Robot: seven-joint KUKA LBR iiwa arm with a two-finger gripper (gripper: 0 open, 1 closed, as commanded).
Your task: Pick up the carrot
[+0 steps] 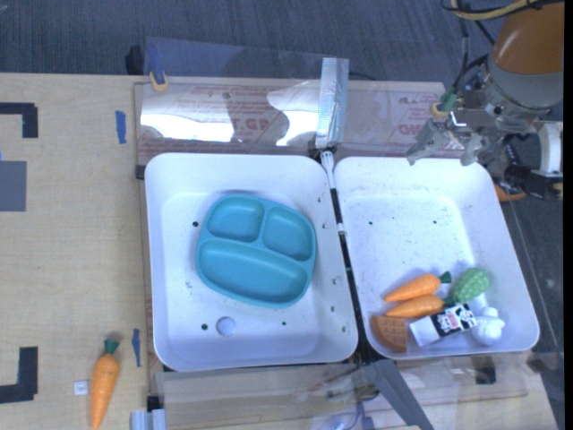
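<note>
Evenly and brightly lit from above. Strong white glare on the clear plastic sheet (pixel 235 115) at upper centre. Soft shadows inside both bins. Slightly soft, grainy focus throughout.

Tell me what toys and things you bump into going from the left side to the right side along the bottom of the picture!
Carrot on the bench → blue divided plate → waffle piece → two carrots → green leafy toy.

The light wooden bench (pixel 63 240) carries two shallow white bins side by side: the left bin (pixel 170 240) and the right bin (pixel 506 240), their inner edges touching. A toy carrot (pixel 104 384) lies directly on the bench, just beside the left bin's near-left corner
</note>
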